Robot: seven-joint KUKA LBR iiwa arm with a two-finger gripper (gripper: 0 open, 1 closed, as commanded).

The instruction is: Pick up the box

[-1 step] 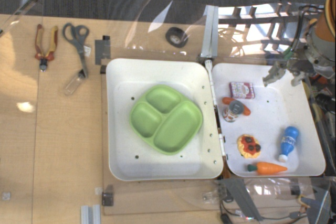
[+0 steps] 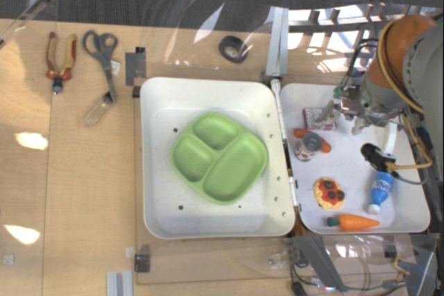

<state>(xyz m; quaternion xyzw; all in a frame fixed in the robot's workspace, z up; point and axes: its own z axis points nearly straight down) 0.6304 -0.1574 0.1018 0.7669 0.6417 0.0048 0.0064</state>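
The box point(image 2: 320, 118), small and pale with pinkish print, lies in the upper left part of the right bin point(image 2: 416, 215). My gripper point(image 2: 349, 113) hangs low over that bin just to the right of the box, close to it. Whether it touches the box cannot be made out, and nothing is seen held. The grey arm with its orange band point(image 2: 401, 45) reaches in from the upper right.
In the right bin lie a small can point(image 2: 309, 145), an orange piece point(image 2: 299, 132), a toy pizza point(image 2: 329, 193), a carrot point(image 2: 354, 222) and a blue and white bottle point(image 2: 379, 191). The left bin point(image 2: 159, 211) holds a green divided plate point(image 2: 220, 157). Pliers, scissors and a tape roll rest on the bench behind.
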